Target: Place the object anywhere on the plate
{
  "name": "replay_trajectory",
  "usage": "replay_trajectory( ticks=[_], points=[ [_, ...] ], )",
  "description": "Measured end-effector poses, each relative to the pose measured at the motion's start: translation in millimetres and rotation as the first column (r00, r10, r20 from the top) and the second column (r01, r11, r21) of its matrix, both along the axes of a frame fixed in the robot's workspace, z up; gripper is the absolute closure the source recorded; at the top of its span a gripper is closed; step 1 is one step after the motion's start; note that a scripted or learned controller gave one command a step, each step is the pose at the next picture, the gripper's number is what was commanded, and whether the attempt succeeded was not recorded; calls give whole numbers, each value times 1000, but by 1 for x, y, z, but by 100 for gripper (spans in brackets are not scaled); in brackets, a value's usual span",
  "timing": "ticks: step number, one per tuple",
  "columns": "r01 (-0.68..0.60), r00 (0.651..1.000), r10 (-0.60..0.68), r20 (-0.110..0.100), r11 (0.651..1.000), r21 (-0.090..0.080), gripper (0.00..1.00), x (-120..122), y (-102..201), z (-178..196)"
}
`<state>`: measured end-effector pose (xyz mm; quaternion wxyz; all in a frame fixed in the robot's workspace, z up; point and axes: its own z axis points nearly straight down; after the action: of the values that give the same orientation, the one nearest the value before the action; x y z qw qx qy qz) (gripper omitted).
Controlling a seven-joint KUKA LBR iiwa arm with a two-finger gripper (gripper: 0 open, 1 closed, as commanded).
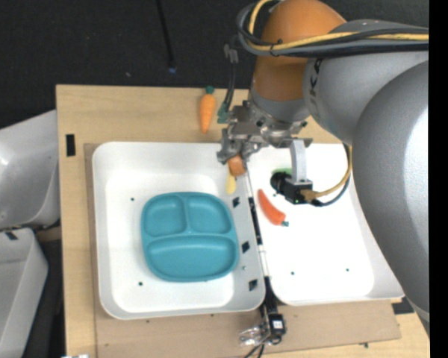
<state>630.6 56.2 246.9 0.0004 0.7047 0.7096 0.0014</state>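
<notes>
Closest to me, the front strip of the desk (172, 339) is bare wood, with a small tangle of wire and metal (258, 335) just in front of where the two bins meet. The left bin (104, 274) holds the teal plate (188, 236), which lies flat near the bin's middle. It has three compartments, one wide one on my side and two smaller ones behind. I see nothing lying on it.

The right bin (321, 274) has a slim red-orange piece with a green end (270, 208). It lies slantwise on the bin floor, just beside the wall shared with the left bin and well apart from the plate.

Further back, the gripper (235, 157) hangs over the far end of that shared wall, at the left bin's far right corner. Right at its tip I see a small orange object (237, 167) with a pale yellow bit below it. It is beyond the plate's far right corner and not over the plate. I cannot tell how far the gripper is open, or whether it actually has hold of that object.

Behind the gripper the arm (381, 95) sweeps in from the right, its orange band (295, 32) directly above the wrist. Farthest off, a toy carrot (207, 110) lies on the bare desk beyond the left bin's far rim, close to the gripper but outside both bins.
</notes>
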Motion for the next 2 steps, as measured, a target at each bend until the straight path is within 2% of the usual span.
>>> replay_trajectory(
  ticks=[1,2],
  points=[
    [0,1000,0,-1,1000,0,100,5,54,6],
    [3,1000,-3,-3,1000,-2,100,1,67,2]
  ],
)
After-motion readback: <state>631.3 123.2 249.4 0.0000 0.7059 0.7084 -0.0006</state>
